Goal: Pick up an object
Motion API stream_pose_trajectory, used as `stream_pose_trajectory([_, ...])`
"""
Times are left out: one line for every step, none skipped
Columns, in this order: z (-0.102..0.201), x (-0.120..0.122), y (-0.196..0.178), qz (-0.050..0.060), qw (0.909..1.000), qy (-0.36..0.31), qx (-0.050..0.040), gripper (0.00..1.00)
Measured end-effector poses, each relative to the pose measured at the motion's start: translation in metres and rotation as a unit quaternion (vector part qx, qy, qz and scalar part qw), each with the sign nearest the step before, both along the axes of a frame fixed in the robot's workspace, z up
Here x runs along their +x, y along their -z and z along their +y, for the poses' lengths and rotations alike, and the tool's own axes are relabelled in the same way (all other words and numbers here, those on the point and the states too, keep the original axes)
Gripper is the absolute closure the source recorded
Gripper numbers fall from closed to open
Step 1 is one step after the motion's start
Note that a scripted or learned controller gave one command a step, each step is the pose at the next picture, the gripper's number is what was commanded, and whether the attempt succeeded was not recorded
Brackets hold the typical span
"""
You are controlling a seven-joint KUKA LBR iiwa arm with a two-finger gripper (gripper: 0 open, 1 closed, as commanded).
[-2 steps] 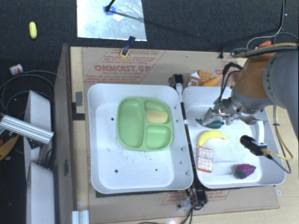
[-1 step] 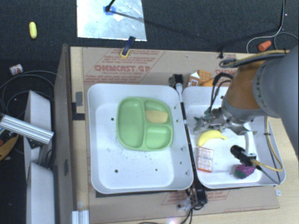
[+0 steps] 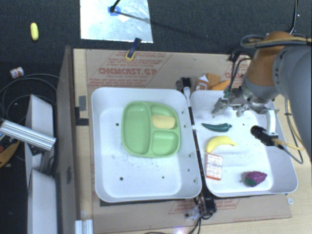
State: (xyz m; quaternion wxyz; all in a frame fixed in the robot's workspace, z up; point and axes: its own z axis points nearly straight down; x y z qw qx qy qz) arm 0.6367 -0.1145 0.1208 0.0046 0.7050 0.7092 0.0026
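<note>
My gripper (image 3: 229, 110) hangs over the far part of the right bin (image 3: 282, 177), its two metal fingers spread apart with nothing between them. Just in front of it lies a dark green chili pepper (image 3: 217, 126). A yellow banana (image 3: 220, 143) lies a little nearer the camera. A small red and white box (image 3: 213, 166) rests by the bin's left wall. A purple bunch of grapes (image 3: 255, 178) sits in the near right corner.
The left bin (image 3: 112, 179) holds a green divided plate (image 3: 139, 130) with a yellow item (image 3: 164, 121) in its far right compartment. An orange and white object (image 3: 210, 82) lies on the cardboard behind the right bin. The arm covers the right bin's far right corner.
</note>
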Motion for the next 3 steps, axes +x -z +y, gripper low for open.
stream_pose_trajectory([0.016, -0.029, 0.031, 0.004, 1.0000, 0.002, 0.0014, 0.00])
stream_pose_trajectory([0.027, -0.056, 0.037, 0.006, 1.0000, 0.003, 0.0018, 0.00])
stream_pose_trajectory([0.028, -0.020, -0.009, 0.002, 1.0000, 0.000, 0.0009, 0.00])
